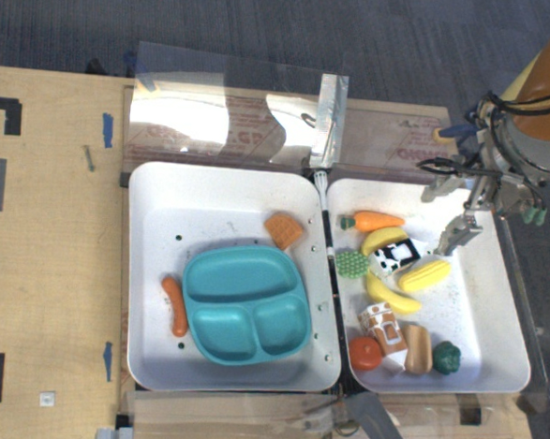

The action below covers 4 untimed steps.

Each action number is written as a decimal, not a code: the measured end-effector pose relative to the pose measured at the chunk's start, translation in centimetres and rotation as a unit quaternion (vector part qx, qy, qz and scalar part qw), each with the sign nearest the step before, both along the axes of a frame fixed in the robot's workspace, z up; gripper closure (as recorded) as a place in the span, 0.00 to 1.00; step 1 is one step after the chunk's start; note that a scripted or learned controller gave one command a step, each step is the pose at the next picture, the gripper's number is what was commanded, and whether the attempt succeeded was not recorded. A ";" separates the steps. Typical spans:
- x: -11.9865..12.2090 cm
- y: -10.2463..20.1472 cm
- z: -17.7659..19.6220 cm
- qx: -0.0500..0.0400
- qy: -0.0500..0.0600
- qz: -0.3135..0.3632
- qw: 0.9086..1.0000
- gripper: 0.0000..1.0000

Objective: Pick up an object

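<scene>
I can see no words clear enough to read on the toys. The right bin holds a pile of play food: an orange carrot, two bananas, a yellow corn cob, a black and white cow toy, a red tomato and a green broccoli. My arm comes in from the right, and my gripper hangs just above the corn cob. Its fingers look a little spread, with nothing between them.
</scene>
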<state>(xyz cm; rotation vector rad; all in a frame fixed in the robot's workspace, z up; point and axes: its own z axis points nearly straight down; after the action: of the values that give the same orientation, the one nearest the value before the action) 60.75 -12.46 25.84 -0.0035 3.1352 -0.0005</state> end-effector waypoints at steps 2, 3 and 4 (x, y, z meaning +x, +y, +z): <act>-6.0 2.2 -16.9 -0.001 -0.004 0.033 0.999 0.00; -5.5 2.5 -16.9 -0.002 -0.004 0.059 0.998 0.00; -6.4 3.1 -16.8 -0.001 -0.005 -0.051 0.999 0.00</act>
<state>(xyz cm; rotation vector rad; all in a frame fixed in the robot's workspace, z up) 54.38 -9.34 9.02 0.1544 3.1221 -0.0027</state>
